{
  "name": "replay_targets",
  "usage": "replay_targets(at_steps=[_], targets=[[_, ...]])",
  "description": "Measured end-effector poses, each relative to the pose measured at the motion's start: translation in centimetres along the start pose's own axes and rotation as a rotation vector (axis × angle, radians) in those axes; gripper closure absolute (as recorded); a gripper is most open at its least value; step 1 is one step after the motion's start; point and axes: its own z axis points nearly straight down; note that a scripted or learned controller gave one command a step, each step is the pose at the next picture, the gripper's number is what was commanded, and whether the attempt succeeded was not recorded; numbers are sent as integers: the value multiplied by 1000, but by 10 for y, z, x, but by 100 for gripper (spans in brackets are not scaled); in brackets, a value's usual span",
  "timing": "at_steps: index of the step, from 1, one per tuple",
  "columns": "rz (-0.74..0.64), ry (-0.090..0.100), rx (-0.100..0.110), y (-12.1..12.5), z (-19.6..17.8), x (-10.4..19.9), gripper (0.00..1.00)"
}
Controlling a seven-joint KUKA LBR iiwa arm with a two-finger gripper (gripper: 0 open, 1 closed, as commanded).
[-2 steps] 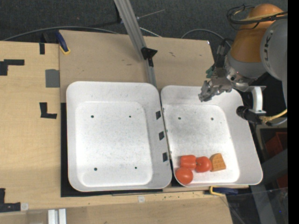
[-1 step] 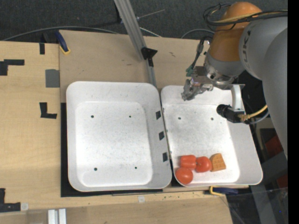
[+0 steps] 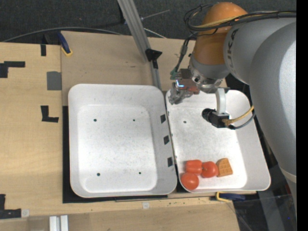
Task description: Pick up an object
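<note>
Gripper (image 3: 180,94) at right bin (image 3: 250,143) far-left corner; grip state cannot tell, nothing seen held. Red pieces (image 3: 198,171) and tan piece (image 3: 224,167) cluster at near edge, well apart. You risk a miss: tight cluster, rim close.

Two shallow white bins sit side by side on the counter (image 3: 110,57): the left bin (image 3: 115,138) in the middle of the frame, the right bin (image 3: 216,143) towards the right; three red tomato-like pieces lie clustered in the lower part of the right bin, one (image 3: 194,166) upper left, one (image 3: 209,169) beside it, one (image 3: 189,180) lowest; one tan waffle-like piece (image 3: 224,167) lies just right of them; four objects in all; one grey arm (image 3: 260,42) with one orange band (image 3: 216,32) at upper right; one metal rail (image 3: 137,28) slants at top centre.
</note>
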Motion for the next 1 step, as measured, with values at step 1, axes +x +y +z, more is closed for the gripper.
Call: replay_targets(at_steps=[1], targets=[[0,1,-3,12,-9,52,100]])
